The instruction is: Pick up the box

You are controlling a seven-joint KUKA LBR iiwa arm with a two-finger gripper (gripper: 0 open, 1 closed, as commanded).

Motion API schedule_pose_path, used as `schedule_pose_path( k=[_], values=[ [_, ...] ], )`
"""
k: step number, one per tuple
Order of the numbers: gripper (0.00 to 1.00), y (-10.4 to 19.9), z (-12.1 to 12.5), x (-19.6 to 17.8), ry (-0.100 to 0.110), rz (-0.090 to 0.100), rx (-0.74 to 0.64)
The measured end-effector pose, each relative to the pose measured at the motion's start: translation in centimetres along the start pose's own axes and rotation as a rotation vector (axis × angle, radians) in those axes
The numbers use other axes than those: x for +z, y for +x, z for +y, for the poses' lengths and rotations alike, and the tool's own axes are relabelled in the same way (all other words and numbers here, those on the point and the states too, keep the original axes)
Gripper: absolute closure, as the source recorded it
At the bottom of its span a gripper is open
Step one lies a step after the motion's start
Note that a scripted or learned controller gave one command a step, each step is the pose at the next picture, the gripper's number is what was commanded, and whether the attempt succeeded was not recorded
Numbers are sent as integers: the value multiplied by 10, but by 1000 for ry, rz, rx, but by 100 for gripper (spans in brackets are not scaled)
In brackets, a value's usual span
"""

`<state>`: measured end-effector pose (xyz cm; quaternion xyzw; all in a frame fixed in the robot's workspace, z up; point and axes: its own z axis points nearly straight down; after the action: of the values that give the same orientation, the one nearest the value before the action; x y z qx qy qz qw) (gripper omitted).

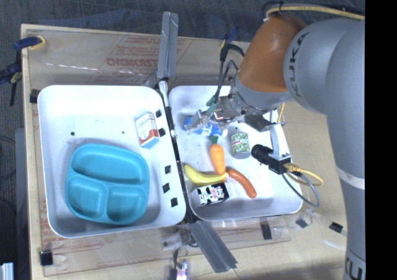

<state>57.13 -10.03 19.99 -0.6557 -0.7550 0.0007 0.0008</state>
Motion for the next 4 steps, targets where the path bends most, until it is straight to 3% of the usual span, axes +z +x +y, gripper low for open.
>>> schedule_pose_path(
  k=[1, 2, 3, 4],
  values=[
    [0, 1, -57, 55, 1, 1, 32],
    [0, 67, -65, 8, -2, 0, -15],
    [0, 94, 11, 8, -2, -1, -337],
    [0, 25, -45, 8, -1, -1, -460]
  ],
)
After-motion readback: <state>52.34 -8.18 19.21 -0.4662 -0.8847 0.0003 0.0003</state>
